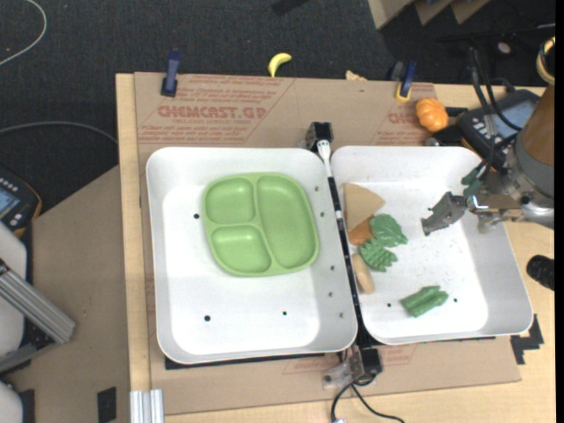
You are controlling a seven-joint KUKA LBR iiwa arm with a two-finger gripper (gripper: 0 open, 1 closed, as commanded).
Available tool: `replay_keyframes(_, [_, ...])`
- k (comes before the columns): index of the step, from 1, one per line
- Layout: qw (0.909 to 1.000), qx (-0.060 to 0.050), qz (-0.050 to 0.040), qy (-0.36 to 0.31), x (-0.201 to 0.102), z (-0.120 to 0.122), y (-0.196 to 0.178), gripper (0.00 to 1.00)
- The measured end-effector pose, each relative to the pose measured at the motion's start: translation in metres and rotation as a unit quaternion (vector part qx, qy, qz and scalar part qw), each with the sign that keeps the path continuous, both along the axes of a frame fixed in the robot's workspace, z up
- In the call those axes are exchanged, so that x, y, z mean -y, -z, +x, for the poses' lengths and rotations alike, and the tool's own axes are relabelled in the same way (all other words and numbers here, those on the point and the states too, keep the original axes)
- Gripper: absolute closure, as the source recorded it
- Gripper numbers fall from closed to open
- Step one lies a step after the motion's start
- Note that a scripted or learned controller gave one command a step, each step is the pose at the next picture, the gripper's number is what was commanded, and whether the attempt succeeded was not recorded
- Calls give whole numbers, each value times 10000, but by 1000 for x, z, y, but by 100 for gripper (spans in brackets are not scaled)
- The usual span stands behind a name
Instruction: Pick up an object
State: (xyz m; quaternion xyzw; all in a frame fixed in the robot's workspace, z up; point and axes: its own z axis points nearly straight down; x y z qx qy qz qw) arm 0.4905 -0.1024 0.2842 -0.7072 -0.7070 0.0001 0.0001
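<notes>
Hovering above the right bin [493, 263], gripper [438, 218] apparently spread, nothing between fingers. Nearest target: green leafy toy [382, 241], just left. Best to drop straight down, centred, before clamping.

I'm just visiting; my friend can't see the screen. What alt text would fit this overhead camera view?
A robot arm's pincer hovers over the right white bin, which contains green toy leaves, a green piece and a tan wedge. The left white bin holds a green divided plate.
</notes>
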Motion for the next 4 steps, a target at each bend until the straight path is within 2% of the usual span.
replay_keyframes(1, [10000, -60, 21, -29, -65, -10, 106, 0])
replay_keyframes(2, [10000, 18, -3, 8, -61, -7, 89, 100])
replay_keyframes(3, [10000, 28, 26, -78, -182, 3, 43, 100])
replay_keyframes(4, [10000, -24, 4, -10, -191, -12, 57, 100])
